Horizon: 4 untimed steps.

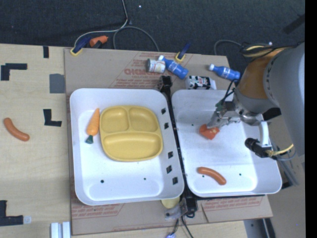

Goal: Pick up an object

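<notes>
In the right bin (247, 182), a small red-orange toy (208, 131) lies near the middle. My gripper (216, 123) hangs right over the toy's upper right side, its dark fingers reaching down to it. An orange sausage (212, 175) lies near the bin's front. In the left bin (119, 187) a yellow divided plate (131, 132) sits with a toy carrot (92, 123) beside it on the left.
Behind the bins lie two blue bottles (176, 67) (225, 72), a white jar (155, 65) and a black-and-white box (200, 83). Another sausage (16, 129) rests on the bench at far left. The grey arm (277, 93) fills the right side.
</notes>
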### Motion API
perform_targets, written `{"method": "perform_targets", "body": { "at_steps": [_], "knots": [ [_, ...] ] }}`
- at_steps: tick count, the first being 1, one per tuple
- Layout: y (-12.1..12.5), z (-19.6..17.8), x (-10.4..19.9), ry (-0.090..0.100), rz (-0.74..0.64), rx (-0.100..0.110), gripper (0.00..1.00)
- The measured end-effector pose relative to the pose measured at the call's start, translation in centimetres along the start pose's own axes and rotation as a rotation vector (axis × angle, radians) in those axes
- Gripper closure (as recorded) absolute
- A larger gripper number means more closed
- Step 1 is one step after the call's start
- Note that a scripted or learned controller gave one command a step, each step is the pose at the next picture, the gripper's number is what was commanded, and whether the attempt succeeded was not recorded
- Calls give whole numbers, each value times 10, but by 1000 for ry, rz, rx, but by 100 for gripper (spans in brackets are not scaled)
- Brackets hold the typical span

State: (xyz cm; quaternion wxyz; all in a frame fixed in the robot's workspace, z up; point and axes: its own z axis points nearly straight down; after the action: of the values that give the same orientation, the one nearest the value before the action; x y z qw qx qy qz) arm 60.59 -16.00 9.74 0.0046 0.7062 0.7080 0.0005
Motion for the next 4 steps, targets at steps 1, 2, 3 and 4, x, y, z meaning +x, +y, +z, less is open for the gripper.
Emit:
{"method": "perform_targets", "body": {
  "at_steps": [1,2,3,4],
  "knots": [
    [-60,9,18,3,4,-1,100],
    [-123,-9,51,8,3,13,100],
    [-120,-8,49,7,3,10,0],
    [-80,-88,-38,-2,6,-2,0]
  ]
}}
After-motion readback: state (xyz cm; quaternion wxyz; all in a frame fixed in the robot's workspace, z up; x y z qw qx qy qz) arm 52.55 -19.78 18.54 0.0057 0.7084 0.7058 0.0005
